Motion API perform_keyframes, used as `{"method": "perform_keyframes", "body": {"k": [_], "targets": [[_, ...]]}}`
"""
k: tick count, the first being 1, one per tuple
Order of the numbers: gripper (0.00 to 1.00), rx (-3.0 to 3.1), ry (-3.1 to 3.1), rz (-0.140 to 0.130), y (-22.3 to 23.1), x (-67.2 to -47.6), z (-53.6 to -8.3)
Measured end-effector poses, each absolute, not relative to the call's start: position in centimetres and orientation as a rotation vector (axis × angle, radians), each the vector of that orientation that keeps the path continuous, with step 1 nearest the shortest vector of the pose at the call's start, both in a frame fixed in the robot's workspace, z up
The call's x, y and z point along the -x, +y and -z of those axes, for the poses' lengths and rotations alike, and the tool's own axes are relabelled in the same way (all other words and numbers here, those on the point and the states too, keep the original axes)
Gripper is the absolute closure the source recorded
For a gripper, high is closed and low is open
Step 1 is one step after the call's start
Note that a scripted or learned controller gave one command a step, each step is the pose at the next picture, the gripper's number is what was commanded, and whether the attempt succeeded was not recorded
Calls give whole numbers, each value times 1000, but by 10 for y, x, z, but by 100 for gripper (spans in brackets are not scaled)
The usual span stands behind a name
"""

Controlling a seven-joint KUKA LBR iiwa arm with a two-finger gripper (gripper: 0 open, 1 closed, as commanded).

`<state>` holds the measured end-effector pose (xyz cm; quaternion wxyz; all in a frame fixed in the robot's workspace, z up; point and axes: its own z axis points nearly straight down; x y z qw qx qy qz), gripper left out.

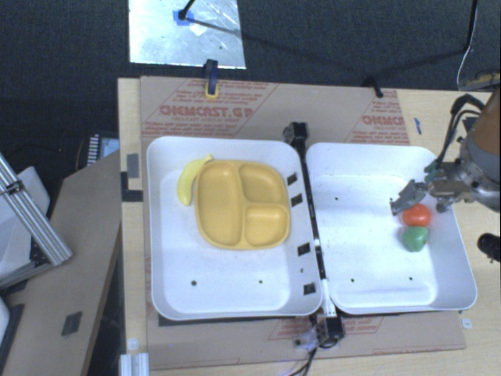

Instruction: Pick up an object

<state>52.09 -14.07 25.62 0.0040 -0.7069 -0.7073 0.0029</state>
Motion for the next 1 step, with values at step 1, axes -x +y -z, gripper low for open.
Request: {"method": "perform_keyframes", "body": {"k": [1], "targets": [[0, 2219, -2227, 2, -140, -523, -262]]}}
